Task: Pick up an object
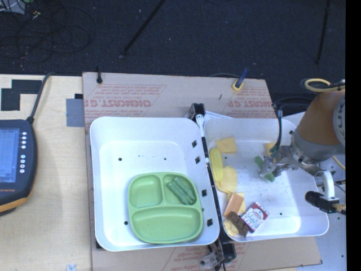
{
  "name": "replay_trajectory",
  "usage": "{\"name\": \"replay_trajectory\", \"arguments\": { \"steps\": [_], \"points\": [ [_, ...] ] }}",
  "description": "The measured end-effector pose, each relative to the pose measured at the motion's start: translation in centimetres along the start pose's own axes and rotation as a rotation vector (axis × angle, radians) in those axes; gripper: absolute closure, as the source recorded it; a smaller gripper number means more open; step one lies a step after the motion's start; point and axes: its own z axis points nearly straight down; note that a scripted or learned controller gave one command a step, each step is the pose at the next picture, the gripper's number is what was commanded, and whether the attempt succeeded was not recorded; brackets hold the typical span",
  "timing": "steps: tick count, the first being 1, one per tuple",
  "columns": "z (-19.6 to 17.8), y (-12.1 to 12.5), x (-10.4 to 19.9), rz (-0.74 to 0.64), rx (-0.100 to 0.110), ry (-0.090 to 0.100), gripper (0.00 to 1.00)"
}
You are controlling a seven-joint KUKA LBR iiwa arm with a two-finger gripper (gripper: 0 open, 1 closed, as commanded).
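Lowest in the frame, a red packet point(255, 216) lies beside a brown bar point(237, 224) in the right bin point(307, 222). Right of centre, the gripper point(269, 168) sits low over a small green object point(268, 175); whether its fingers pinch it cannot be told.

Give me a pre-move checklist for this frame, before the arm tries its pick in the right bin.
1. Hand inside the right bin, near its right side: ok.
2. Something held in the hand: cannot tell; small green bits sit at it, but the grip is unclear.
3. Pickable items in the right bin: ok; yellow blocks, corn cob, red packet lie to the hand's left.
4. Items apart for a clean grasp: not ok; those near the divider crowd and overlap.
5. Left bin undisturbed: ok; green tray holds green pods.
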Motion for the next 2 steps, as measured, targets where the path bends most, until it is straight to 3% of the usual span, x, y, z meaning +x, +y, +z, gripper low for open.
{"name": "replay_trajectory", "arguments": {
  "steps": [1,2],
  "points": [
    [1.2,0.9,6.4,-0.008,0.001,-0.003,1.0],
    [-7.0,-3.5,8.1,-0.003,-0.001,-0.002,1.0]
  ]
}}
